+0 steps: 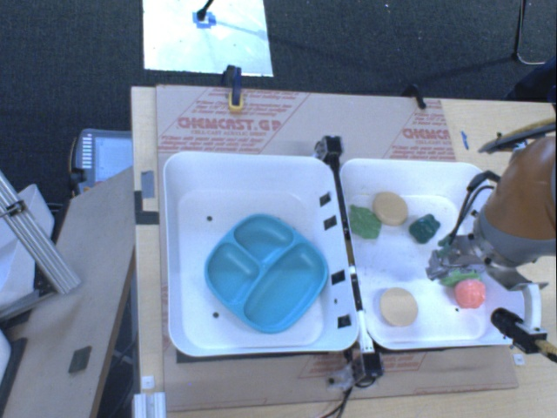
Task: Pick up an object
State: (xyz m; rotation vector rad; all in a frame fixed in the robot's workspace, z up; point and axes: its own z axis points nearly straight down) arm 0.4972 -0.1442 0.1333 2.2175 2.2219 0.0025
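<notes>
My gripper (451, 264) is down in the right bin (409, 338), at its right side, over a light green piece (456, 278) that peeks out beneath it. A red-orange round object (470, 293) lies just below and right of the gripper. Further left in the same bin lie a tan disc (399, 306), a tan round object (391, 207), a green leafy piece (365, 222) and a dark teal object (425, 227). The arm's body hides the fingertips.
The left bin (187, 233) holds a blue divided plate (265, 272). A black divider with clips (341, 251) runs between the bins. The arm's orange band and grey wrist (522, 207) fill the right side above the bin's edge.
</notes>
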